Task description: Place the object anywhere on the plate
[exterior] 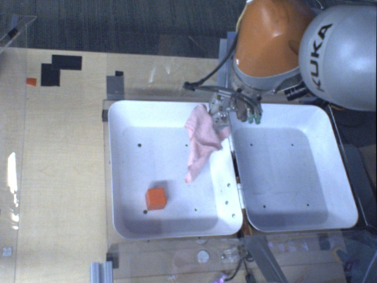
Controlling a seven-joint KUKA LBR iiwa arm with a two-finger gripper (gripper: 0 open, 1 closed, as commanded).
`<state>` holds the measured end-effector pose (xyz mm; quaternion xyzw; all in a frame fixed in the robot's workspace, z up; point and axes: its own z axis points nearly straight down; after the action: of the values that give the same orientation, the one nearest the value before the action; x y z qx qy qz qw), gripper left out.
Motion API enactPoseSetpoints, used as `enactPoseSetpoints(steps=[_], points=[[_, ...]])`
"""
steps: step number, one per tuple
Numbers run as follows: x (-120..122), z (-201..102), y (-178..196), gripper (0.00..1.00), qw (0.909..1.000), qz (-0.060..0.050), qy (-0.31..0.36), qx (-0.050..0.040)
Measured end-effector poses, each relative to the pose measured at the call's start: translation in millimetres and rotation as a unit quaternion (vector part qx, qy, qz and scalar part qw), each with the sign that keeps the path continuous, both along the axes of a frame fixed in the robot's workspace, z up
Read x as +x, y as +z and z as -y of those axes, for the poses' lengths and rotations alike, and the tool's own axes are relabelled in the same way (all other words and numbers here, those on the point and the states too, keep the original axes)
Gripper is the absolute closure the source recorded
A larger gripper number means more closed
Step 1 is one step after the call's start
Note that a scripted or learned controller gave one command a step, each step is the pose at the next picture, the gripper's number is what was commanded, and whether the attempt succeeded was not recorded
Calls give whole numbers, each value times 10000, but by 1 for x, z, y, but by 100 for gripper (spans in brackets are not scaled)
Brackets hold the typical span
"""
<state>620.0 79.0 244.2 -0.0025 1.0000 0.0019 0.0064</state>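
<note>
The arm [306,46] reaches in from three o'clock and hangs over the top edge of the seam between the two bins, its jaws [221,115] pointing down at about the twelve o'clock side of the left bin [126,158]. A pink cloth [200,140] drapes from just under the jaws, its upper corner bunched at the fingertips and the rest trailing toward six o'clock in a loose, narrowing fold; that hanging shape suggests the jaws are clamped on its top corner and the cloth is lifted by it, with its tail perhaps brushing the bin floor, though I cannot tell if it touches. The cloth hangs over the left bin's right-hand side, close to the wall shared with the right bin [330,158]. An orange block [156,198] sits flat on the left bin's floor toward seven o'clock, well apart from the cloth and the jaws, apparently left alone. No plate can be made out on either bin floor, so where the cloth should go cannot be judged from here; the task looks unfinished. By count: one arm, two white bins, one pink cloth, one orange block. On the table [53,170] at ten o'clock lie black marker shapes [59,68] and one small orange square [31,82].
</note>
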Motion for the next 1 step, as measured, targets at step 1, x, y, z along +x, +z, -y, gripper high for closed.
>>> enactPoseSetpoints(steps=[1], points=[[-17, -48, -9, 100, 10000, -10, 8, 1]])
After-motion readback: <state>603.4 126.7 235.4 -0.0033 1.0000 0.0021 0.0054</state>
